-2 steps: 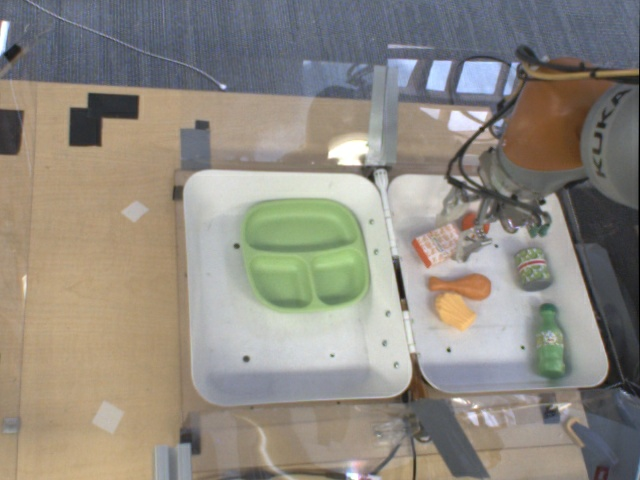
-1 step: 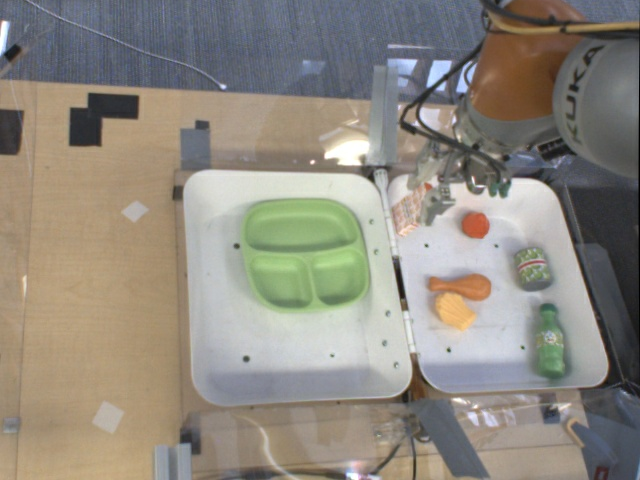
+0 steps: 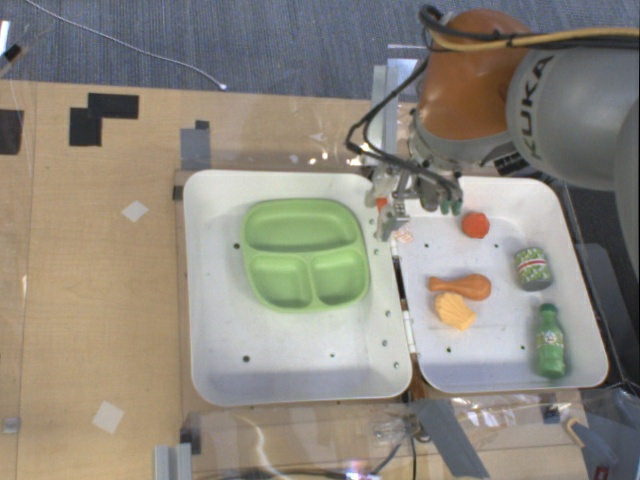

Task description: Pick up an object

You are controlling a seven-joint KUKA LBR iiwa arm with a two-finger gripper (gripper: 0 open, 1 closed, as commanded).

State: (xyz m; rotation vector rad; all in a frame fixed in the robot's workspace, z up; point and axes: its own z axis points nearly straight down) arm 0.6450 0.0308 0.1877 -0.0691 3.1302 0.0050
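Hovering with gripper (image 3: 412, 200) over far left corner of right bin (image 3: 500, 358), near tomato (image 3: 475, 225); fingers' state impossible to tell. Lying near middle: drumstick (image 3: 462, 286).

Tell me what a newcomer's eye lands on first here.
The big grey arm with its orange band looms over the top of the right bin. Next comes the green divided plate, alone in the left bin. Then the small toy foods scattered in the right bin, such as the green bottle.
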